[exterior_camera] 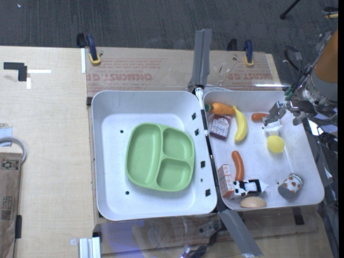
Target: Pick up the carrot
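The counter (48,144) carries two white bins side by side. The left bin (107,198) holds a green divided plate (160,156). The right bin (309,195) is crowded: a banana (240,124), a yellow ball (276,144), a small cow-print carton (242,187) and other toys. My hand (275,117) hangs over the right bin's far side, near the ball; whether it is released or clenched I cannot tell, and I see nothing in it. The carrot (222,109) lies at the bin's far left corner, close to the wall, just beside the banana and well apart from me. I judge it a light, stiff, smooth plastic toy, likely slippery, so I would take it across its thick orange middle.
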`<state>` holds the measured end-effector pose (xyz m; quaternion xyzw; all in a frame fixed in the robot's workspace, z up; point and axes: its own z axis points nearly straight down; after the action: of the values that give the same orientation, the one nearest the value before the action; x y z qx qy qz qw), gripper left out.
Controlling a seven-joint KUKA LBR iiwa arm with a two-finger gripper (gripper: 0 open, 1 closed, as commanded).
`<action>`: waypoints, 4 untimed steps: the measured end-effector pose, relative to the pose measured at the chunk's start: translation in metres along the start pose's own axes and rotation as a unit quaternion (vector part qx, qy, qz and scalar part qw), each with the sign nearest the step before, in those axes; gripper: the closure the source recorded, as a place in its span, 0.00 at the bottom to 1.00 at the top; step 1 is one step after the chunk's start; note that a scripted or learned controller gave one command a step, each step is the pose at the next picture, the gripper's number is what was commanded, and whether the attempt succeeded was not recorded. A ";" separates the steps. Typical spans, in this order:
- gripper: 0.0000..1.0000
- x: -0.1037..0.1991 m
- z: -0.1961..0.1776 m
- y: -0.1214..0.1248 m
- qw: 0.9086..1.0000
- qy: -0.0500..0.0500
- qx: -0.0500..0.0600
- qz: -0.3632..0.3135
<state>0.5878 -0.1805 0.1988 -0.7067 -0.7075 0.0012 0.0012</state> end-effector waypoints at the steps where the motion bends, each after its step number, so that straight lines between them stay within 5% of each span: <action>1: 0.00 0.043 -0.103 0.069 1.000 -0.001 -0.002 0.018; 2: 0.00 0.133 0.008 0.071 0.999 0.000 0.000 -0.038; 3: 0.00 0.177 0.008 0.071 0.994 -0.001 0.000 -0.107; 4: 0.00 0.101 0.007 0.071 0.997 -0.001 -0.002 -0.071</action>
<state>0.6589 -0.0792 0.1918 -0.6546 -0.7559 0.0006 -0.0008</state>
